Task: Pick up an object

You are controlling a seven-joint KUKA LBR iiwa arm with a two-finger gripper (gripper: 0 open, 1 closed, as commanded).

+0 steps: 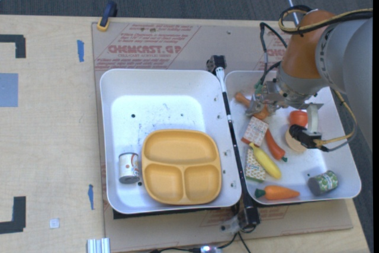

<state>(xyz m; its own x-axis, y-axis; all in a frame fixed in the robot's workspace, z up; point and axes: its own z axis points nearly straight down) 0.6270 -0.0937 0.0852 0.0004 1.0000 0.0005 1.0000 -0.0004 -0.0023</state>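
My gripper hangs low over the upper left of the right bin, below the arm's orange band. It sits just above a tan speckled box and beside a small orange carrot piece. Whether it touches either one cannot be made out. Nearby lie a red chili, a yellow banana, a speckled wedge, a whole carrot, a red tomato, a tan round piece and a grey-green can.
The left bin holds a yellow divided plate and a small can lying at its left wall. A black divider rail runs between the bins. A black cable loops over the right bin.
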